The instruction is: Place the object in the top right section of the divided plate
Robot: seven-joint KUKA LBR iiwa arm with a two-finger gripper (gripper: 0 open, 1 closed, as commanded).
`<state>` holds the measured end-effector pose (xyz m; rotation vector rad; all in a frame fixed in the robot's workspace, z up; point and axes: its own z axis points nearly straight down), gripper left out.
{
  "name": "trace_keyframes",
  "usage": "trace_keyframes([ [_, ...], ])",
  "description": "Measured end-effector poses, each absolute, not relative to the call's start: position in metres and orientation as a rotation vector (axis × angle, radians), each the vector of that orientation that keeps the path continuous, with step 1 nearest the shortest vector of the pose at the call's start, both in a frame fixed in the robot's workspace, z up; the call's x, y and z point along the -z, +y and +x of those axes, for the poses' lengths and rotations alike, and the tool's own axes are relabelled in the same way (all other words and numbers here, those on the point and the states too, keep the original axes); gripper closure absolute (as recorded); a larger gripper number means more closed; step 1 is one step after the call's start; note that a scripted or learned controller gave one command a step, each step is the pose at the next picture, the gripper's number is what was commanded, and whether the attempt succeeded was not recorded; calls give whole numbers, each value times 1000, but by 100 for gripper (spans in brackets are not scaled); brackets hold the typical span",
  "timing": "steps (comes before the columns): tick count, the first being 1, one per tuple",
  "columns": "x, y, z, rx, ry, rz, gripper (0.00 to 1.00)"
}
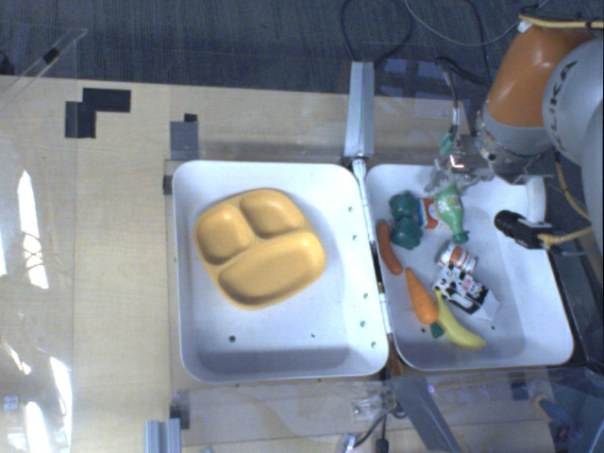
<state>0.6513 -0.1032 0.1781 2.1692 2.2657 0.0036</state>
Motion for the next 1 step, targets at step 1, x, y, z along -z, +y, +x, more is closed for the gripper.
trace_keyframes([
  [1, -236, -4, 626, -5, 2094, 2340, 100],
])
